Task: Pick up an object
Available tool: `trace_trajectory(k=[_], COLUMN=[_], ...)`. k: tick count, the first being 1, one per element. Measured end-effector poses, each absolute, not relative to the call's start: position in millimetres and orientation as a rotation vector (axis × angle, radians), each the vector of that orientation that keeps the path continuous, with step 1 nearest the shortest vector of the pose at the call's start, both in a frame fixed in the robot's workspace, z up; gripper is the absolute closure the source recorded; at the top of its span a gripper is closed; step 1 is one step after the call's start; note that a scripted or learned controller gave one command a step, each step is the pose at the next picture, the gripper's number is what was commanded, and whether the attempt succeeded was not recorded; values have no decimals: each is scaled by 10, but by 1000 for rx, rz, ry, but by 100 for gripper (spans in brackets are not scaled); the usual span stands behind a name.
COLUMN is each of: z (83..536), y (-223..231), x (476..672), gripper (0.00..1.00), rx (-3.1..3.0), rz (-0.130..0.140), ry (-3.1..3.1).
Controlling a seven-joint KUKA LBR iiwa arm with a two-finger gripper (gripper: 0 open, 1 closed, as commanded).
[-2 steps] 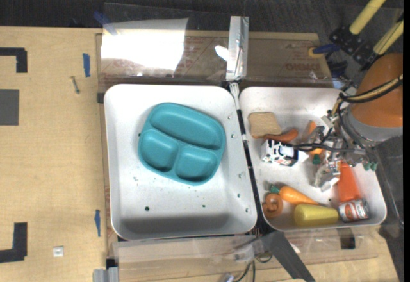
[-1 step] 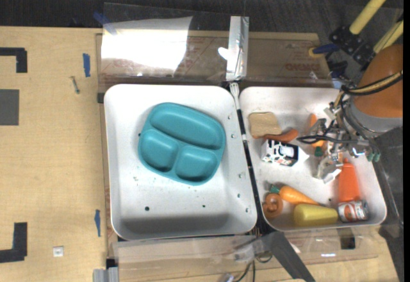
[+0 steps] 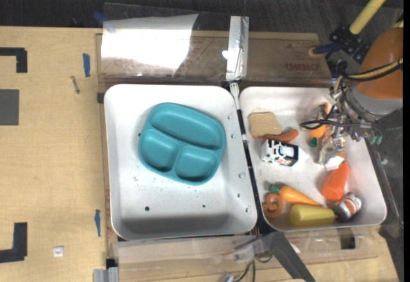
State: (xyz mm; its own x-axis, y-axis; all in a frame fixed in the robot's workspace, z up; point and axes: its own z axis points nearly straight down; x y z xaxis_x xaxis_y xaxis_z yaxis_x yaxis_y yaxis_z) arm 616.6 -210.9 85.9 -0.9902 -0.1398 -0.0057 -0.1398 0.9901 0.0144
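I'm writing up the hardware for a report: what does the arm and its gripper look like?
The arm is grey with a rounded orange band above the wrist. Black cables loop around the wrist. The gripper is a small metallic assembly with dark wiring.

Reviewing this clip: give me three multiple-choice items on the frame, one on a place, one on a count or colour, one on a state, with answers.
1. Where does the teal three-compartment plastic tray lie?
A. In the left white bin
B. In the right white bin
C. On the bare wooden bench

2. What colour is the oblong plastic block at the right white bin's near edge?
A. Blue
B. Yellow
C. Purple

3. How does the teal tray sit?
A. Flat, compartments up
B. Flipped over
C. Standing on edge

Answers: 1 A, the left white bin surrounds it; 2 B, it is yellow beside the orange toy carrot; 3 A, its three hollows face up.
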Motion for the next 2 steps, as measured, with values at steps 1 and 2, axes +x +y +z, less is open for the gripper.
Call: trace_trajectory(k=[1, 2], z=[872, 992], y=[-1629, -1628], x=[6252, 6286], gripper=[0, 100], rx=[47, 45], rz=[3, 0], ry=[3134, 3125])
